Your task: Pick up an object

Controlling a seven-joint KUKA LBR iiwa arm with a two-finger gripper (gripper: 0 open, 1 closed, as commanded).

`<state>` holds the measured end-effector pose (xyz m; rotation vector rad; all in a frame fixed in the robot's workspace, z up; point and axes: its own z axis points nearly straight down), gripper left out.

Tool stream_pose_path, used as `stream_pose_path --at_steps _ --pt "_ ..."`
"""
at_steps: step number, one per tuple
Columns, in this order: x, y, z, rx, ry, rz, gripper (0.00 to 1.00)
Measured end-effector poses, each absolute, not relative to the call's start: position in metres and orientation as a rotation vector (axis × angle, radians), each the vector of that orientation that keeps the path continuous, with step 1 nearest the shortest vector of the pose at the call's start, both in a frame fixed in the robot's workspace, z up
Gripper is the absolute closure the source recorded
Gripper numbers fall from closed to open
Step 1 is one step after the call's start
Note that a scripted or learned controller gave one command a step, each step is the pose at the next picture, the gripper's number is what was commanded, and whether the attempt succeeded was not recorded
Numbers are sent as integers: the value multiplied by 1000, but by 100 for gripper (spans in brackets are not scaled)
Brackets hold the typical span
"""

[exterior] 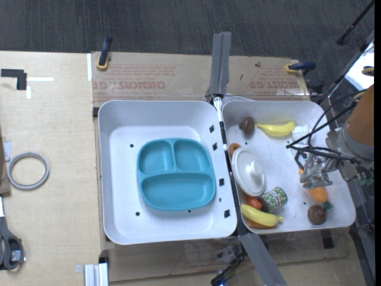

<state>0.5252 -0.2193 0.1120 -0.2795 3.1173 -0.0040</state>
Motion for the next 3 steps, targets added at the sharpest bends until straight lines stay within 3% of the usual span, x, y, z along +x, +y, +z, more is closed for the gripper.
stream_pose_path --at_steps 1,2,3 --pt "525 -219 112 -279 3118 -4 0" --pt "524 -220 92 -279 3127 1 0" --pt "526 -219 102 -282 3122 -1 100"
